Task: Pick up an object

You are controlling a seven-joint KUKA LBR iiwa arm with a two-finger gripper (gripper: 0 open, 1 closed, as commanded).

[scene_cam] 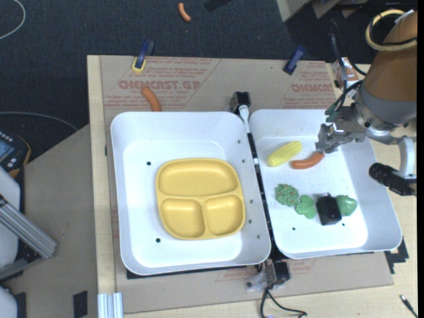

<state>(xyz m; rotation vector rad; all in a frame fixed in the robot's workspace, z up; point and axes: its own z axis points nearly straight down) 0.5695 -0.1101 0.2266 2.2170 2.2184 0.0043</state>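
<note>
My gripper (328,140) hangs low over the right bin (371,234), at the right end of an orange sausage (307,161); whether it touches the sausage I cannot tell. A yellow corn cob (284,153) lies just left of the sausage. Toward the front of the bin sit a green broccoli piece (286,194), a small green item (305,207), a black block (328,210) and a green pepper (347,205), close together in a row.
The left bin (132,144) holds a yellow divided plate (199,197). A second orange sausage (152,99) lies on the cardboard behind the left bin. Blue clamps (142,55) (293,59) grip the board's far edge.
</note>
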